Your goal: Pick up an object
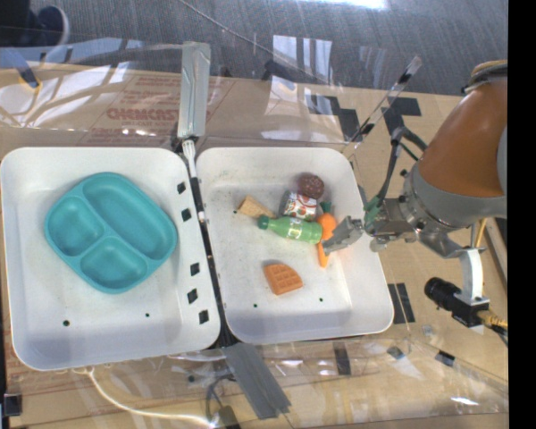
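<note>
Carrot (pixel 322 256) just beside jaws (pixel 342 236), right bin (pixel 250 315).

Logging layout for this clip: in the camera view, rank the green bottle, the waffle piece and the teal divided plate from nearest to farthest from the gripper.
1. green bottle: right bin, just left of the gripper.
2. waffle piece: right bin, lower middle.
3. teal divided plate: left bin, farthest.
</note>
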`<state>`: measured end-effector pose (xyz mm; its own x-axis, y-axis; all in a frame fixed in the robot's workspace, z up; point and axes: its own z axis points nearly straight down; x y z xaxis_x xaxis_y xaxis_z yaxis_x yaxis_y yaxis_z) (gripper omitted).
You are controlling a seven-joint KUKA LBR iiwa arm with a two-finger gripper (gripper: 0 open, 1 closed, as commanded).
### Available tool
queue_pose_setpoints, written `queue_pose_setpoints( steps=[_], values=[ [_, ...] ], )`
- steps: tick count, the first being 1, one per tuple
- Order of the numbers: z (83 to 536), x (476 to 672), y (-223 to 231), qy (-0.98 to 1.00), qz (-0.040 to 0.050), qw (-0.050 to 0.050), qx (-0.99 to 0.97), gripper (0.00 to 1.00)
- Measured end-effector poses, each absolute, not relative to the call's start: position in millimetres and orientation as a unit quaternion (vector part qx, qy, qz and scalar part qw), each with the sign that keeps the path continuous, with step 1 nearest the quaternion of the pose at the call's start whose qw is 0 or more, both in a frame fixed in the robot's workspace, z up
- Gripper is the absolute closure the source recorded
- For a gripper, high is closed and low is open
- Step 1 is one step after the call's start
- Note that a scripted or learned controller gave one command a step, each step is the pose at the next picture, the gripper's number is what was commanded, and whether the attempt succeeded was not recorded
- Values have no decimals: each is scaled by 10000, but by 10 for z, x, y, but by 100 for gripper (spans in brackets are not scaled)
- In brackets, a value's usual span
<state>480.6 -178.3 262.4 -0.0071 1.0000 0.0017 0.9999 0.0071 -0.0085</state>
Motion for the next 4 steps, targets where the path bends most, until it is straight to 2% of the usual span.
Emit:
queue_pose_setpoints(
  steps=[1,2,3,4],
  values=[
    [1985,5726,-1403,-5920,37,36,-8060,0],
    [973,5245,-1221,-4289,58,53,-9033,0],
    [882,5869,-916,-3483,29,21,-9374,0],
    [937,5859,-910,-3520,76,43,-9360,100]
  ],
)
